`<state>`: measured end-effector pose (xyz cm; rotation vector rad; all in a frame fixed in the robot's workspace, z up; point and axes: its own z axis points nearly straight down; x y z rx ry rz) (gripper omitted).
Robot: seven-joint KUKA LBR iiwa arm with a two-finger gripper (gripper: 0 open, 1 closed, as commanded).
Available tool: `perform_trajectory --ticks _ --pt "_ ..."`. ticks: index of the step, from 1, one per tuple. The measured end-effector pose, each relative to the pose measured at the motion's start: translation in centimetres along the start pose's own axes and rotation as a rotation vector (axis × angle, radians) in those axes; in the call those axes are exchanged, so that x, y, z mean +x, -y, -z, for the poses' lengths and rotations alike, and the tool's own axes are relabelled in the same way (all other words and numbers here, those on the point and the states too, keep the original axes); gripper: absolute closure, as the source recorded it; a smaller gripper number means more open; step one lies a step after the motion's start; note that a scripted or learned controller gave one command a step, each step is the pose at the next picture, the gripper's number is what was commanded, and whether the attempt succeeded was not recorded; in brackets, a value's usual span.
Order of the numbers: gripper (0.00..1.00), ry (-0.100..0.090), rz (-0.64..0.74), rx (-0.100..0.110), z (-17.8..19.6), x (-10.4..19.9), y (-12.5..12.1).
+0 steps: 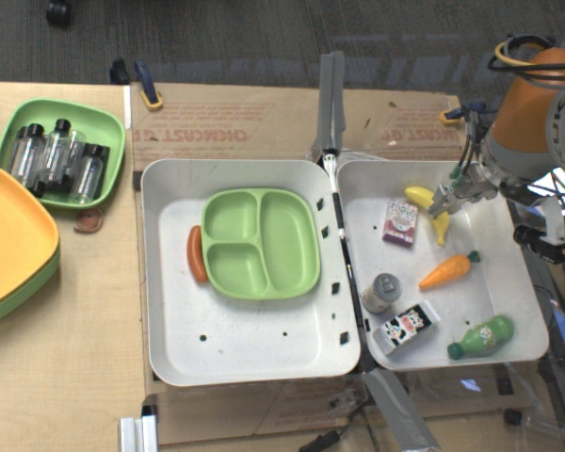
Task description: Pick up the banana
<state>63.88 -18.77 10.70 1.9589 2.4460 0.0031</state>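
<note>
Across the brown cardboard sheet (226, 125) behind the bins, you can read mirrored red print, apparently "CHEMCAST". The small yellow plastic toy banana (426, 205) lies near the right white bin's (523, 281) far edge: light, stiff, slick (grip its middle). The two-finger gripper (449, 199) touches it; I cannot tell its state.

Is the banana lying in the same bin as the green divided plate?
No. The banana lies in the right bin by the hand, while the green plate sits in the left bin.
</note>
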Motion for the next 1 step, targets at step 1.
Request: perform_trajectory --ticks 1 --pt "1.0 -0.003 -0.073 0.007 6.86 1.19 2.04"
